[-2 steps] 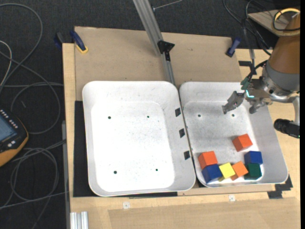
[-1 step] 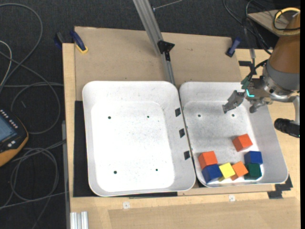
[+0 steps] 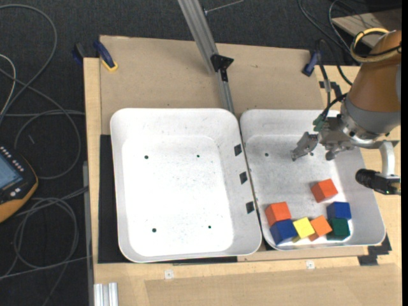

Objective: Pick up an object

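Dark floor w/ cables around the counter (image 3: 159,62); two white bins – left bin (image 3: 127,190), right bin (image 3: 366,234). Arm (image 3: 376,88) hangs over the right bin, claw (image 3: 317,146) above bare floor, nothing pinched; spread or pressed together – can't tell. Blocks sit near the front: lone orange block (image 3: 324,189), then a tight cluster (image 3: 307,223). Approach step, I'd judge; next calls for shifting over the lone block & descending.

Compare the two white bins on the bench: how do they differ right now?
The right bin holds a cluster of coloured blocks toward its near corner, while the left bin shows just a bare speckled floor with four dark dots. The gripper hangs over the right bin, not the left bin. The left bin also looks wider than the right bin. Both are shallow, white, round-cornered, and sit side by side.
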You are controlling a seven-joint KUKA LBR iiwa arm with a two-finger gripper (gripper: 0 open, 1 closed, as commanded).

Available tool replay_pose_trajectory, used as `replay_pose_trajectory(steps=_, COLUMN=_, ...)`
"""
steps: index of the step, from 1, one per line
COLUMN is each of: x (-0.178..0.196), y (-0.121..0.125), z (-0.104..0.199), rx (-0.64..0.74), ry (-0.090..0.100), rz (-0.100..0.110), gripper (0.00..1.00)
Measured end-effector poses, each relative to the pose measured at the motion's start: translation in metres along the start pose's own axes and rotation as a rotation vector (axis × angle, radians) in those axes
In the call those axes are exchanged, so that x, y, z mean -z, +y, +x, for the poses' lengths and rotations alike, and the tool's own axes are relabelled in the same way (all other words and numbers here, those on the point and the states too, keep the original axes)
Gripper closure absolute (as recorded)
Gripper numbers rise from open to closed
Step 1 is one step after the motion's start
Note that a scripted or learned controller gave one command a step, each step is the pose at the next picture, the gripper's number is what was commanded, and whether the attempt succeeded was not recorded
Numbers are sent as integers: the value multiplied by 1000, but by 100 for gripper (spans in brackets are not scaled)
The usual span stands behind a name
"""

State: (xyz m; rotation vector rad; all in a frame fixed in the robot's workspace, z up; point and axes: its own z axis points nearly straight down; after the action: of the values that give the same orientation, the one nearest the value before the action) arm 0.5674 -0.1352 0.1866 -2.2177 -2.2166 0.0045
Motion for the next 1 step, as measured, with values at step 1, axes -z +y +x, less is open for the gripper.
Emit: replay_pose_trajectory(steps=1, x=-62, y=-7, z=1, rx=0, ry=1, rz=2, gripper=0)
